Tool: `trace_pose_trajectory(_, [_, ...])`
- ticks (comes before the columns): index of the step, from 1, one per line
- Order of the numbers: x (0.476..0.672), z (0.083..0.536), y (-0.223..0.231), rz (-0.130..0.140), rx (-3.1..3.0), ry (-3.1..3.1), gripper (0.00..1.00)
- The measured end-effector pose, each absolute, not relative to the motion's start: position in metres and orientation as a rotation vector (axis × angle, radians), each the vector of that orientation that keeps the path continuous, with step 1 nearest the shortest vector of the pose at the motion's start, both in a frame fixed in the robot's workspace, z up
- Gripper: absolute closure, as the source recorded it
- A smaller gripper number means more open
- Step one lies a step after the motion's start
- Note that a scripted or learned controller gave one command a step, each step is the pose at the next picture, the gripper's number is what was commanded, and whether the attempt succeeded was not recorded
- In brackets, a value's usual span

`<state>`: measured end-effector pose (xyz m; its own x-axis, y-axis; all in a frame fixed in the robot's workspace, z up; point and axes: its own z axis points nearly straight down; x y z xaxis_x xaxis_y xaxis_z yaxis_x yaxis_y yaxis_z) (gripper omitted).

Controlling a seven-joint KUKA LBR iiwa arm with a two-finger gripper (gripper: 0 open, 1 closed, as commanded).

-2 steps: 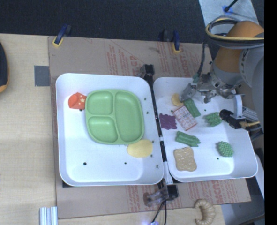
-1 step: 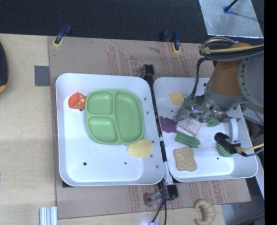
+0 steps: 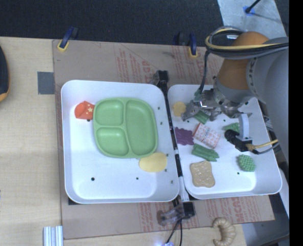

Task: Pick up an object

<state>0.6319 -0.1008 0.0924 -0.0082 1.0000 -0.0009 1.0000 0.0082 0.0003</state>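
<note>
Gripper [image 3: 205,111] down in the right bin [image 3: 264,186], at its far left part, and a green piece [image 3: 201,118] sits right under the fingertips, touching them; whether they clamp it, I cannot tell. Just near of it lies a pink-and-white packet [image 3: 206,135], then a green bean pod [image 3: 204,152]

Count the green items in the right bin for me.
3 in plain sight: a green bean pod mid-bin, a knobbly green piece near the right wall, and a small green piece under the pincer. The arm may hide more.
</note>
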Motion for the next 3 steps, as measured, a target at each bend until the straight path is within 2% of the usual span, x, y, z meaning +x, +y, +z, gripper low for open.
trace_pose_trajectory(1, [0.658, 0.093, -0.115, 0.000, 2.214, 2.228, 0.00])
trace_pose_trajectory(2, [0.656, 0.092, -0.101, -0.005, 2.217, 2.231, 0.00])
trace_pose_trajectory(3, [0.657, 0.104, -0.103, -0.005, 2.214, 2.232, 1.00])
